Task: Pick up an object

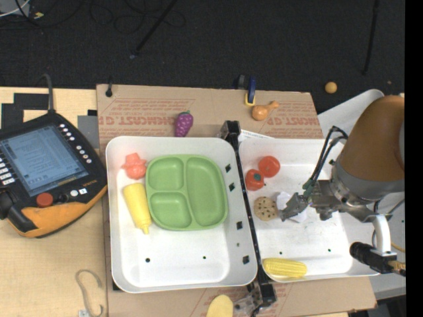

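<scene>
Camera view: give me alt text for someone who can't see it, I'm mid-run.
The grey arm's gripper reaches from the right into the right bin, low beside a cookie, with two tomatoes and a corn cob nearby. The left bin holds a green divided plate, a yellow bottle and a pink toy.

The divided plate [186,192] is light green, the mustard bottle [137,206] and corn cob [285,267] yellow, both tomatoes [268,166] red, the cookie [266,208] tan with dark dots.

Red print is seen upside down and mirrored on the cardboard sheet [145,111]; it could not be read reliably.
</scene>
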